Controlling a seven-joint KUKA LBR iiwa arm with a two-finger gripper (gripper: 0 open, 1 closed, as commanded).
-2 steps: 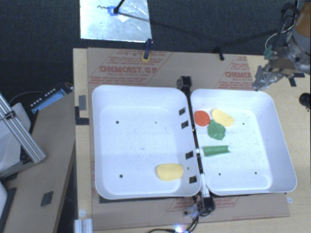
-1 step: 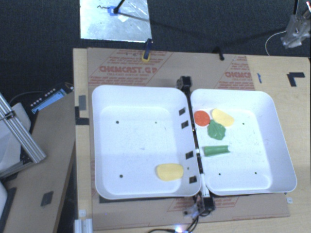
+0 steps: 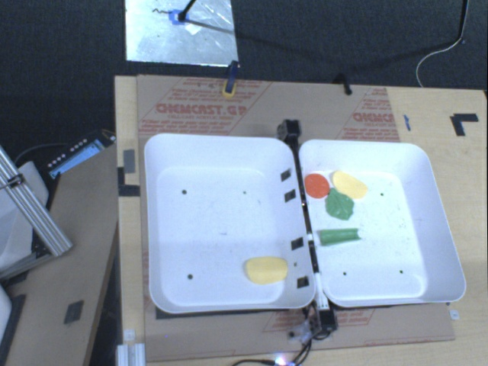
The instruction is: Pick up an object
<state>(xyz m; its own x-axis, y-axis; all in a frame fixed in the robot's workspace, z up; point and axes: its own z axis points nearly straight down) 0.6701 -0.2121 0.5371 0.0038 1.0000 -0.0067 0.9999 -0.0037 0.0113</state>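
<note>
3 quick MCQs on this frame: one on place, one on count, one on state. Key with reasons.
1. Where is the lone yellow piece?
A. left bin
B. right bin
C. on the bench

2. How many things lie in the right bin?
A. two
B. four
C. six

3. How does the red piece sit?
A. far from the others
B. stacked on the green stick
C. beside the yellow piece

Key: 1 A, the lone yellow piece lies in the left bin. 2 B, the right bin holds a red piece, yellow piece, green lump, green stick. 3 C, they lie side by side.
</note>
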